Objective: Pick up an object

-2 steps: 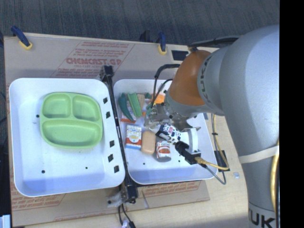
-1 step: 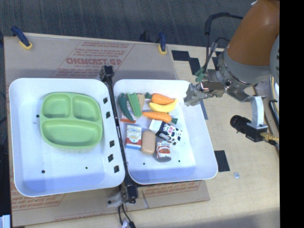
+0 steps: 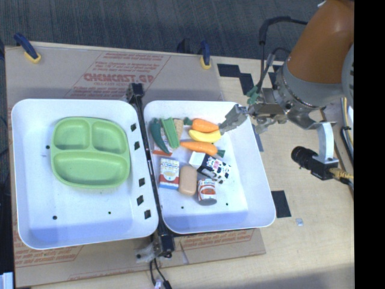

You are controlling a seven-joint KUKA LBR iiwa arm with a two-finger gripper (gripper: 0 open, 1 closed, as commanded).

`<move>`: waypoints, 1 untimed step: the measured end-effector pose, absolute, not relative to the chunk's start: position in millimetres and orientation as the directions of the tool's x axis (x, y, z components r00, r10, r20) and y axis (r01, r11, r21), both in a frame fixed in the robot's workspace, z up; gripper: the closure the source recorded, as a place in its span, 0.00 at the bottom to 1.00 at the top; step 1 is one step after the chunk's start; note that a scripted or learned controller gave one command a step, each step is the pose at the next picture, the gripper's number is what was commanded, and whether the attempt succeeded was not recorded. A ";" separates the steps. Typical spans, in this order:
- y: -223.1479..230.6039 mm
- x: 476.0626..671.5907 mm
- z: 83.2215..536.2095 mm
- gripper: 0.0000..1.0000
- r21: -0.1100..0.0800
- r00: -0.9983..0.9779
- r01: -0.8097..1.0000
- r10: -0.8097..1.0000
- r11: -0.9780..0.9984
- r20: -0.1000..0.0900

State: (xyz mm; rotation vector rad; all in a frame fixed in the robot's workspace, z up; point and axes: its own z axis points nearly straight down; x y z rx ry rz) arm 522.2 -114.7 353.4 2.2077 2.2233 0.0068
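Note:
The right bin (image 3: pixel 255 188) holds a heap of toy food. An orange carrot (image 3: pixel 204 125) lies at the top, with a yellow banana (image 3: pixel 204 136) and a second carrot (image 3: pixel 197 147) below it. Two green vegetables (image 3: pixel 165 133) lie at the left. Lower down are a small carton (image 3: pixel 169 173), a tan bread piece (image 3: pixel 188 180), a black-and-white cow-patterned box (image 3: pixel 215 169) and a red can (image 3: pixel 206 191). My gripper (image 3: pixel 232 118) hangs over the bin's upper right part, just right of the top carrot and the banana. Nothing shows in its grasp.
The left bin (image 3: pixel 36 221) holds a green divided plate (image 3: pixel 90 152). A black hinge strip (image 3: pixel 144 155) runs between the bins. The arm's grey wrist and orange band (image 3: pixel 319 35) come in from the right, above the bench. Blue clamps (image 3: pixel 28 47) hold the cardboard at the back.

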 end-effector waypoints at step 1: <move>-101.9 494.9 138.3 0.00 -0.004 -0.007 1.000 1.000 0.007 0.000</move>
